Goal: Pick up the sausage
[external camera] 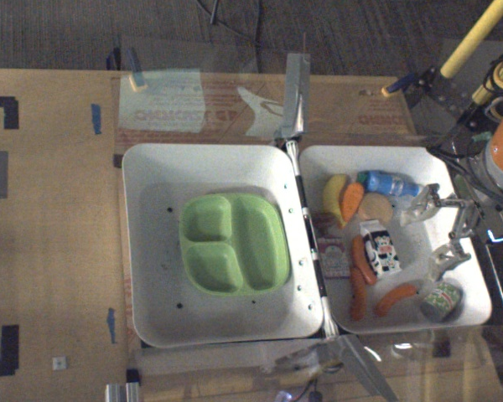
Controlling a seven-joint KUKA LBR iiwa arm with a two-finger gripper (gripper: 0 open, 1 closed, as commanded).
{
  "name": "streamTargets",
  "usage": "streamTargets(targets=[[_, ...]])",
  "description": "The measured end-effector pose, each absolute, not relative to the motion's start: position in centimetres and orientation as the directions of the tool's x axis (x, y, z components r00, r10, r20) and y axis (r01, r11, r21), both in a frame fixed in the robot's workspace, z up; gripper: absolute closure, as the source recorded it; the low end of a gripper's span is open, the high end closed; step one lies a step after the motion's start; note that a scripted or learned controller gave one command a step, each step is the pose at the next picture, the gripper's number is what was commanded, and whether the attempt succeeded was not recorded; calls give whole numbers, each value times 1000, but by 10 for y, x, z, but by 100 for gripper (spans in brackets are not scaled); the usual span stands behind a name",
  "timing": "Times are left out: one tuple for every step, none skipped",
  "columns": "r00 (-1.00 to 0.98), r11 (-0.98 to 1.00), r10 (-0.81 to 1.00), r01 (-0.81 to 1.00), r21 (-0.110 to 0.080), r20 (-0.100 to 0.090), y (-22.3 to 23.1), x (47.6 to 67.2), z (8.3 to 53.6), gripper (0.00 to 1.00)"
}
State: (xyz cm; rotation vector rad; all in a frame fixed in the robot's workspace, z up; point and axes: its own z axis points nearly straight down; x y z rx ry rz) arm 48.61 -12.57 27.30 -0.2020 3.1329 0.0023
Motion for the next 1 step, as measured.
streamTargets(targets=[[-990, 990, -140, -140, 2, -1, -138, 487, 113, 0]])
